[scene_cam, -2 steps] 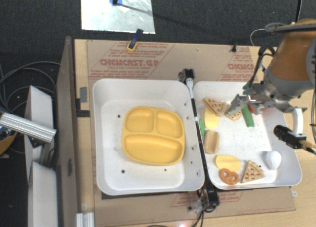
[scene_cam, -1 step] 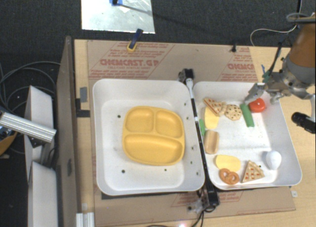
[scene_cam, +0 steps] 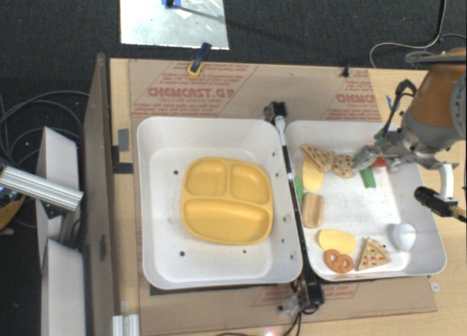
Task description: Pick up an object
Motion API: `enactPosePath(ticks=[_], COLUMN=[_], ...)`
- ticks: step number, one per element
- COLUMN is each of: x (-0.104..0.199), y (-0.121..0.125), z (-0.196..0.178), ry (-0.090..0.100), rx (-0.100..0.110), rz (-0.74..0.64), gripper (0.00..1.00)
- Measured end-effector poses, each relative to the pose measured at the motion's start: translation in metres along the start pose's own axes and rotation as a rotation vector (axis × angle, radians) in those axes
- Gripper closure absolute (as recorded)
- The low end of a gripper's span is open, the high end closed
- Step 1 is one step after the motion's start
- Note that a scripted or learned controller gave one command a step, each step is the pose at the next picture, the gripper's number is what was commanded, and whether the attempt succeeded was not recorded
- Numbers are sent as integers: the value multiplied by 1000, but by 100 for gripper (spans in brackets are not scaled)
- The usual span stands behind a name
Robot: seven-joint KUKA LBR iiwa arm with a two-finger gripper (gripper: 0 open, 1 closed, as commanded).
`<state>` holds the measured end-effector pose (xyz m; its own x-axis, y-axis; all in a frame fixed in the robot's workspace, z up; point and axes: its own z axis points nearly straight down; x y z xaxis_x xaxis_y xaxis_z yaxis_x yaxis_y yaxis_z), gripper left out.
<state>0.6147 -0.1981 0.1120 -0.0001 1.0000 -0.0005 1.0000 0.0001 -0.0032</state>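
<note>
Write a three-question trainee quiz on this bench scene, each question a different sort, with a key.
1. True or false: the yellow three-compartment plastic tray lies in the right white bin.
2. Which item sits nearest the tool? A) the small green plastic piece B) the brown pretzel-shaped toy C) the white egg-shaped toy
3. Fill in: the triangular pizza-slice toy at the right bin's near edge lies between the pretzel-shaped toy and the ____.

Key: 1 false, it lies in the left white bin; 2 A; 3 white egg-shaped toy.
</note>
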Motion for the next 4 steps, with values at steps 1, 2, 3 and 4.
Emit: enactPosePath(ticks=[1, 2, 3, 4], x=[-9, -9, -9, 62], y=[15, 18, 17, 39], z=[24, 9, 10, 20], ry=[2, -1, -1, -6], rx=[-4, -15, -15, -19], rz=[-3, -5, -5, -8], gripper=[0, 100, 0, 0])
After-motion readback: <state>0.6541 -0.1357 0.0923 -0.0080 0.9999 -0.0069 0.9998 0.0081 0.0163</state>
